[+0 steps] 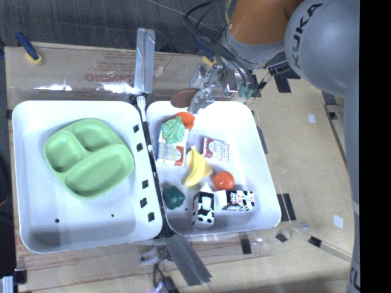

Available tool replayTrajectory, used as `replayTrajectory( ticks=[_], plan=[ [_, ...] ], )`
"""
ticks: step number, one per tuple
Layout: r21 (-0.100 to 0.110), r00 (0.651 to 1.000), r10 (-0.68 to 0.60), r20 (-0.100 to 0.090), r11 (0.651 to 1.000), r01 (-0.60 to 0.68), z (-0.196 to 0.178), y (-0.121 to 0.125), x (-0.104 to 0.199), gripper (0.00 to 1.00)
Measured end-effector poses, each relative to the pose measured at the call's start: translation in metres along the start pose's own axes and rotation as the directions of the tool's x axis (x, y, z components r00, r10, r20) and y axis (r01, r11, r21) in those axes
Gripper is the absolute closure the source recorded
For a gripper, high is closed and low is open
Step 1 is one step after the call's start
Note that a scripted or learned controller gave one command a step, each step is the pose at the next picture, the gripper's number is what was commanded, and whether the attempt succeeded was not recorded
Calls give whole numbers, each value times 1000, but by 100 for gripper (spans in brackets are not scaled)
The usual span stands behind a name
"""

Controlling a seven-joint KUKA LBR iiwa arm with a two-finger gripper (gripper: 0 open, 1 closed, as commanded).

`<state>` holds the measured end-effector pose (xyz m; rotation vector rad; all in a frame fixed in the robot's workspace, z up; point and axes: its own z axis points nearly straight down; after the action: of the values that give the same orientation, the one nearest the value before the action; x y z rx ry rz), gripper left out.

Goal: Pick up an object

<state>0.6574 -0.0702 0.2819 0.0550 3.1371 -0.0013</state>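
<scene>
The gripper (204, 96) hangs over the far rim of the right-hand bin (264, 182), low beside the back wall, and whether it stands apart or closed cannot be told from this slanted view, since metal and cabling blur together there. Nothing is seen held by it. The nearest candidate is a small red-orange piece (186, 119) lying just below and slightly left of the tool, half tucked behind a leafy green toy vegetable (173, 129) that rests on a red-and-white carton (171, 152). Any descent here would probably meet the bin wall or the stacked green piece first, so the clearance looks tight. A second small carton (215, 149) lies a little nearer the camera and to the right, well apart from its neighbours on its right side. Next comes a yellow banana (195, 167), its long axis running from upper left to lower right in a curve, touching or nearly touching a red tomato-like ball (223, 180). Closest to the camera sit a dark green pepper-like toy (173, 196) against the divider and two cow-patterned milk cartons (223, 205) side by side by the front wall. The left-hand bin (24, 182) carries a green divided plate (89, 157), well away from the tool.
</scene>
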Motion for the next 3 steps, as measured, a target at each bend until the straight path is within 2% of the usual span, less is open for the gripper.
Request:
replayTrajectory(
  ticks=[1,2,3],
  plan=[
    [-2,993,-121,-5,993,121,43,45,31,100],
    [-1,993,-118,-2,993,118,46,26,1,100],
    [-3,967,-253,-5,968,253,91,68,55,100]
  ],
)
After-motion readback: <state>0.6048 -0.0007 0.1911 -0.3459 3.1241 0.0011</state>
